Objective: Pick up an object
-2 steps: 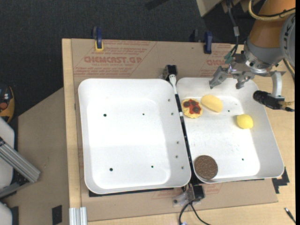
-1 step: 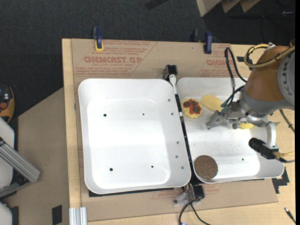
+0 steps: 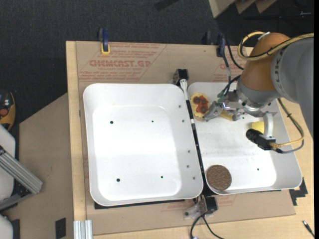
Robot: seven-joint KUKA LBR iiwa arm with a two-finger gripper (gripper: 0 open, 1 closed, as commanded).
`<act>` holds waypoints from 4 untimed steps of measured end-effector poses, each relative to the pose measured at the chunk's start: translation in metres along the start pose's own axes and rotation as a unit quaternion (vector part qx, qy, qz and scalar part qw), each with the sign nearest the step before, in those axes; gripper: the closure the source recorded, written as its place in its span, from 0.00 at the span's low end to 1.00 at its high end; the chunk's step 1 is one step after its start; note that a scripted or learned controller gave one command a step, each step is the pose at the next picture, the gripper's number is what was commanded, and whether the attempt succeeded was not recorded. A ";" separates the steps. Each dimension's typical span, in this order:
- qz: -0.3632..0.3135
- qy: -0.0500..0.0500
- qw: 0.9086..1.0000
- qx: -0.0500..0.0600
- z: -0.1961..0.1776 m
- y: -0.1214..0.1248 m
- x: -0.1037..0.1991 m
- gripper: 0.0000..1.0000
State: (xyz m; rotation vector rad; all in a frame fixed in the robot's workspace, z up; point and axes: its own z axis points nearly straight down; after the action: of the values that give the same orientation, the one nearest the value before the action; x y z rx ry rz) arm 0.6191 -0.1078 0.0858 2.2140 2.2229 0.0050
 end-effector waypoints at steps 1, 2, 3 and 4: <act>-0.001 0.000 1.000 0.007 0.001 0.048 -0.007 0.00; 0.001 -0.001 1.000 0.001 -0.011 0.048 -0.007 1.00; 0.005 -0.003 1.000 -0.002 -0.068 0.048 -0.086 1.00; 0.003 0.001 1.000 0.005 -0.069 -0.025 -0.080 1.00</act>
State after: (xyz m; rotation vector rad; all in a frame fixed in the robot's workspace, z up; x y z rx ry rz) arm 0.5940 -0.1882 0.1545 2.2275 2.2220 -0.0048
